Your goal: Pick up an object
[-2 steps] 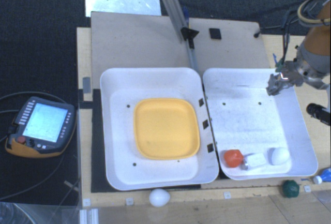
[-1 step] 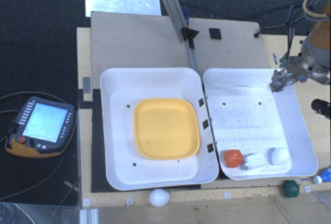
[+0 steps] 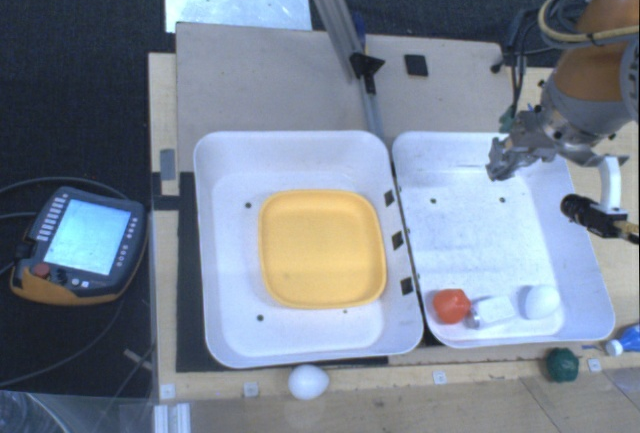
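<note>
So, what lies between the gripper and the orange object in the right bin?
Bare white bin floor in the camera view, between the gripper and the orange object.

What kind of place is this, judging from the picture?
Probably a robotics lab set up for grasping trials. A grey arm with its gripper reaches over two white bins, a teach pendant lies on the dark floor, and small test objects, such as an orange ball, wait in the right bin.

No legible text (anywhere visible)
</note>
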`<state>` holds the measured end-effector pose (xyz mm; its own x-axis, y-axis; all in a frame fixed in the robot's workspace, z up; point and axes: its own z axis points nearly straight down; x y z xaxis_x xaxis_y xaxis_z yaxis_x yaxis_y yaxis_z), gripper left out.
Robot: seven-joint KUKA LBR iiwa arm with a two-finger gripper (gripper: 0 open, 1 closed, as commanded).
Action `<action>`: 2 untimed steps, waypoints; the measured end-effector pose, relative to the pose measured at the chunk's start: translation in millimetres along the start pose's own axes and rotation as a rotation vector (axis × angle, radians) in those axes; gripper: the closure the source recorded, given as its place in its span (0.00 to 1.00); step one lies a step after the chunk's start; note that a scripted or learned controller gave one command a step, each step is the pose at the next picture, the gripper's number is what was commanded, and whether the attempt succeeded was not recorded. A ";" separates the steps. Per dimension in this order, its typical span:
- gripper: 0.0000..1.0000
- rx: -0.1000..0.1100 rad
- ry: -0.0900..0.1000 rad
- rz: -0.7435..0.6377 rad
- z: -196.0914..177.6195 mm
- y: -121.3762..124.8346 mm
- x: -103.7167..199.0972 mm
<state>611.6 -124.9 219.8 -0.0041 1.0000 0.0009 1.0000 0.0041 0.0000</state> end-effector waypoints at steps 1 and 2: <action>1.00 -0.001 0.000 0.000 7.0 6.9 51.5; 1.00 -0.001 0.001 -0.001 12.4 8.6 108.7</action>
<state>619.8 -16.1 207.4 -0.0054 1.0000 0.0014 1.0000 0.0054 0.0008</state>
